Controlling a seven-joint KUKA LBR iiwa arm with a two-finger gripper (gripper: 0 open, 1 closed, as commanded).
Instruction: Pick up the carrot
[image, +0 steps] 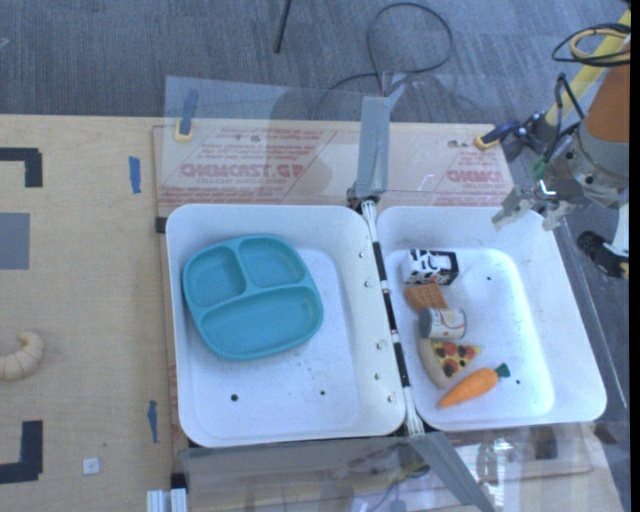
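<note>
Risk entry: my two-finger gripper (530, 203), jaws apart and holding nothing, hangs over the right white bin's (560, 300) far corner, well apart from the orange plastic carrot (470, 386) lying touching the pizza-slice toy (447, 357), which my descending fingers may strike.

Even, soft daylight covers my bench, with the white bins (500, 400) bright but not blown out. Glare washes across the clear plastic sheet (260, 130) toward twelve o'clock. Shadows are faint, and detail is slightly soft throughout.
</note>
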